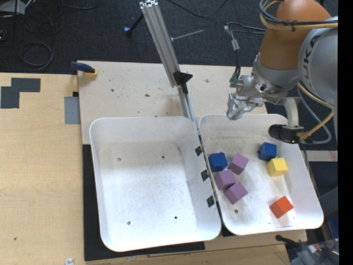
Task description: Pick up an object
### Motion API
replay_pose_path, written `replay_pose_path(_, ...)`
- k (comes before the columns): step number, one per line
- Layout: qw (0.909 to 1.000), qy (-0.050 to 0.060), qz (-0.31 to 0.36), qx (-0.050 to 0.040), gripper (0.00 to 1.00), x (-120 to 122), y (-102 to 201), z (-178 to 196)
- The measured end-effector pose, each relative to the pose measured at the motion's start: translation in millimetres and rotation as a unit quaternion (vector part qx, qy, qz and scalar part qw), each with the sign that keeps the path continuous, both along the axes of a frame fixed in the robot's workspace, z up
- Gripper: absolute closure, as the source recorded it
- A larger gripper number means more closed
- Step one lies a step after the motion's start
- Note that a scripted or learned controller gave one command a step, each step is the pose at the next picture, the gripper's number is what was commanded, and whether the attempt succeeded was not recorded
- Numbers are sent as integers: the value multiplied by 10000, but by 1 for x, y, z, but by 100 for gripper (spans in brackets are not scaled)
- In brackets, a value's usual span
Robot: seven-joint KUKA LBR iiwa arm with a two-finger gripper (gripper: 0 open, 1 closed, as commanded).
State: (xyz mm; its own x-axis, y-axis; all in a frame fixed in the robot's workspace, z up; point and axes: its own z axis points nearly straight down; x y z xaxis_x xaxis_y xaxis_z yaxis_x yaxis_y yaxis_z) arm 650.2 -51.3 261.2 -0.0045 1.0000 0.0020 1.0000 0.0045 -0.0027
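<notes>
— Gripper [238, 110] hangs over the right white plastic bin's [309, 175] far rim; whether it's released or clenched, I cannot tell.

— Aim for the lone orange foam cube [282, 206], near-right corner; easiest target.

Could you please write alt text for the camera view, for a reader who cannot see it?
The end effector hangs above the far edge of the right bin, which holds three purple blocks, two blue, one yellow block and one orange block. The left bin lies beside it.
</notes>
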Motion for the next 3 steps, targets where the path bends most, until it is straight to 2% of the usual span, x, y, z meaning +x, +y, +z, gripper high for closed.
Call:
replay_pose_path(1,10000,9,-1,0,100,-18,49,3)
replay_pose_path(3,10000,17,1,-4,100,-47,146,-33)
